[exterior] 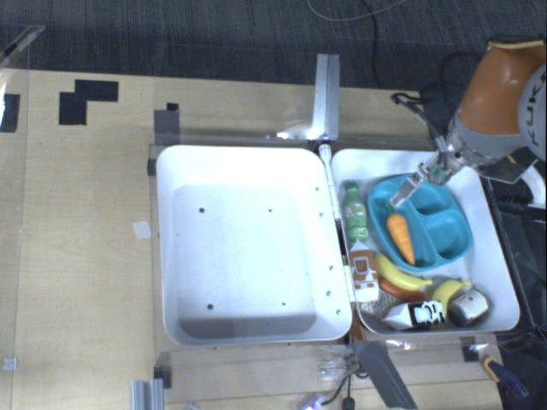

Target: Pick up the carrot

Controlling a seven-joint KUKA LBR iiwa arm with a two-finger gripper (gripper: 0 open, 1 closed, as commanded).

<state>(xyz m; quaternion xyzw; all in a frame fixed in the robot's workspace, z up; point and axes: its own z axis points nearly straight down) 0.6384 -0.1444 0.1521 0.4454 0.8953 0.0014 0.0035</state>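
No legible text. Labels on green bottle [355, 212] and white carton [363, 276] too blurred to read.

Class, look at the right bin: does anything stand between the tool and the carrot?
Nothing visible does. The carrot lies uncovered in the blue tray, and the tool hovers just above its upper end. The banana lies below the tray, out of the path.

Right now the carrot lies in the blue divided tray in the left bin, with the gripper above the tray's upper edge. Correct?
Not quite: the camera view shows the carrot in the blue divided tray in the right bin, not the left. The gripper is indeed above the tray's upper edge.
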